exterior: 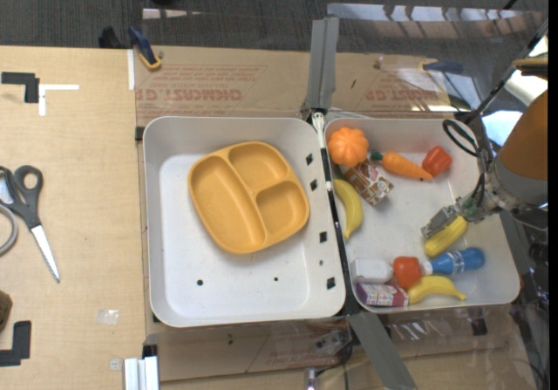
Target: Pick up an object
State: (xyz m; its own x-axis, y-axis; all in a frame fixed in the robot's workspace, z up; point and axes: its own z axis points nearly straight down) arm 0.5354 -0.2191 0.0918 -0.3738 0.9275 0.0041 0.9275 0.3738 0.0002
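Observation:
The right bin (397, 227) holds several toy foods: an orange pumpkin (348, 146), a carrot (405, 166), a red pepper (437, 160), a snack packet (370, 183), a banana (350, 208), a blue bottle (459, 261), a red tomato (406, 271) and a second banana (436, 290). My gripper (442, 224) reaches in from the right and hangs low at the bin's right side. It is directly over a small yellow piece (447, 237) and seems to touch that piece's upper end.
The left bin (174, 275) holds a yellow divided plate (250, 196). Scissors (30, 214) lie on the bench at far left. A purple-and-white packet (379, 294) sits by the right bin's front wall. Black cables (462, 135) loop near the arm.

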